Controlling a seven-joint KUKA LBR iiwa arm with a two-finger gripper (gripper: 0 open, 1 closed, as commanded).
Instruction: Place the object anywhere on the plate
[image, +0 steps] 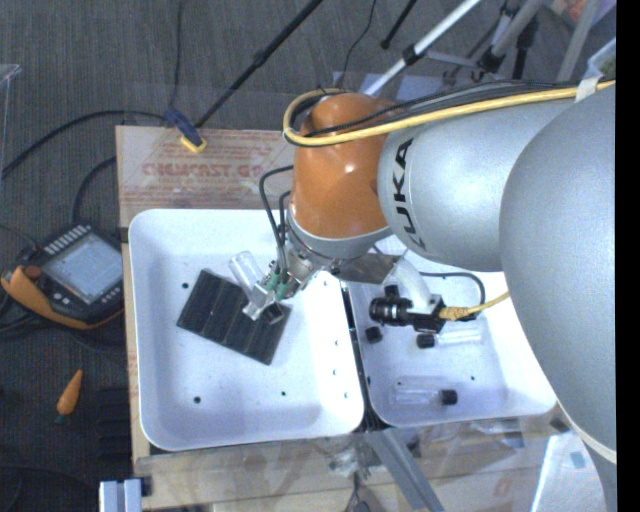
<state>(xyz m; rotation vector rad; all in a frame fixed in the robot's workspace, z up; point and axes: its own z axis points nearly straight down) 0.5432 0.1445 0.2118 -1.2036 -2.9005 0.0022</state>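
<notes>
**Carpeted lab floor, two white bins: arm poised over the dark plate**

Grey carpet and loose cables surround a table where two shallow white bins sit side by side. In the left bin (140, 330), a black ribbed plate (225, 318) lies at a slant near the middle. The grey-and-orange arm (340, 190) reaches across from the right bin (520, 400). Its gripper (265, 298) hangs over the plate's right end, toward the bin's right edge. A clear, tube-like piece (243, 268), probably the object to be placed, sits right at the gripper above the plate's far edge. Whether the gripper is clamped on it or open cannot be made out from this angle.

To finish the step well, the piece should be brought low over the middle of the ribs before it is let go. Being round and light, it may roll off toward the bin floor if dropped from height or at the plate's rim.

Another clear tube (425, 393) with a dark cap lies near the right bin's front edge.

On the arm's grey casing the letters "UKA" can be read. A brown board (200, 170) behind the left bin carries faint reddish print, too washed out to read. A handheld control pendant (85, 270) rests on the carpet to the left, its screen text too small to make out.
</notes>
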